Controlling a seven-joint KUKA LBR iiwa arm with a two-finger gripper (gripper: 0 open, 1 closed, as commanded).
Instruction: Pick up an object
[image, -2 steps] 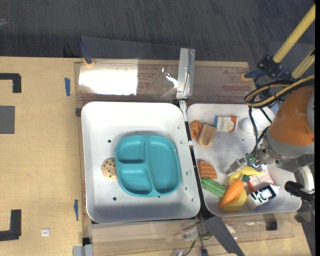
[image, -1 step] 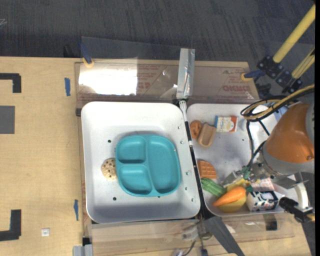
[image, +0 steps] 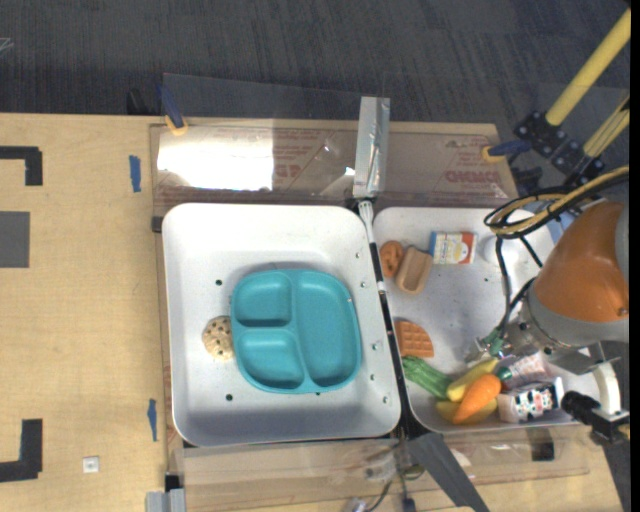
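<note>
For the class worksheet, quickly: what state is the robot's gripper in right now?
Gripper: low over the right bin, near the carrot; open or closed cannot be told.

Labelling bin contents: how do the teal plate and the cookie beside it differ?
Size: the teal plate is far larger than the cookie.
Look: the plate is plain teal with three compartments; the cookie is pale tan with dark specks.
Shape: the plate is a rounded rectangle; the cookie is roughly round.
Shared: both lie in the left bin, the cookie at the plate's left edge.
</note>
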